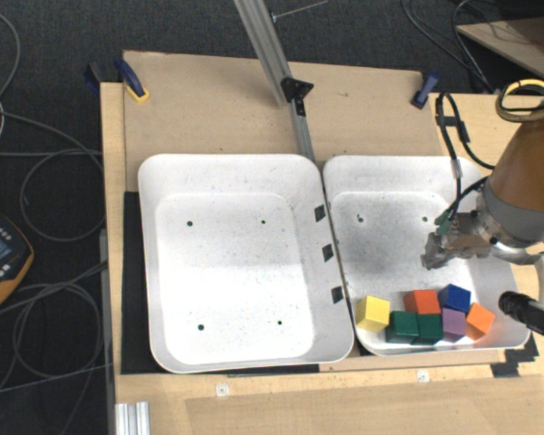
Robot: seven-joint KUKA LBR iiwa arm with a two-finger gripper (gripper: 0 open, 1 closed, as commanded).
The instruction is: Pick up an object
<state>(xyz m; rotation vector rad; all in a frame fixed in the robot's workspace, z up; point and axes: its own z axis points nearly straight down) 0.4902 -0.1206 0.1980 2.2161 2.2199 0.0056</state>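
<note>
The left bin [227,261] sits on the bench [208,98]. In the right bin [381,198], a cluster of blocks lies along the near wall, its long axis running left to right: a yellow block [374,312], green blocks [413,326], a red-orange block [425,301], a purple block [454,322], a blue block [456,296] and an orange block [480,318]. The hand [438,250] hovers above them, holding nothing visible; its spread cannot be told.

Arm [526,179] cut by right edge; claw [438,252] blurred.
</note>
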